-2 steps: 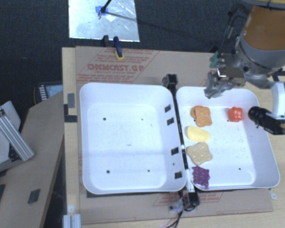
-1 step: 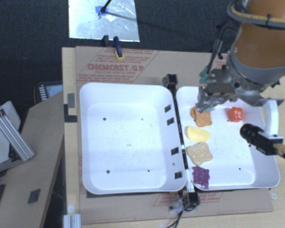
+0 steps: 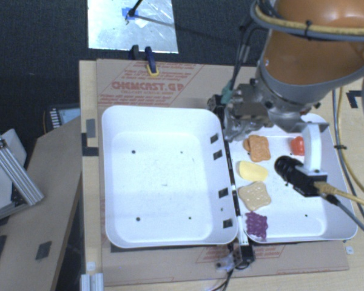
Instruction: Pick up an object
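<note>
Gripper (image 3: 238, 125) hangs at the right bin's (image 3: 303, 226) far-left corner, beside orange toast (image 3: 258, 148).

I am looking at a brown cardboard sheet (image 3: 151, 80) lying across the bench (image 3: 60, 180), its red lettering showing at the far edge. A yellow and blue clamp (image 3: 150, 62) is gripping that far edge. Just beyond it, a silvery sheet (image 3: 118, 23) is catching the light. Two white bins, left (image 3: 164, 111) and right (image 3: 327, 223), are sitting side by side, with black clips (image 3: 221, 156) joining their shared walls. An aluminium rail (image 3: 9, 168) is leaning past the bench's left edge.
</note>
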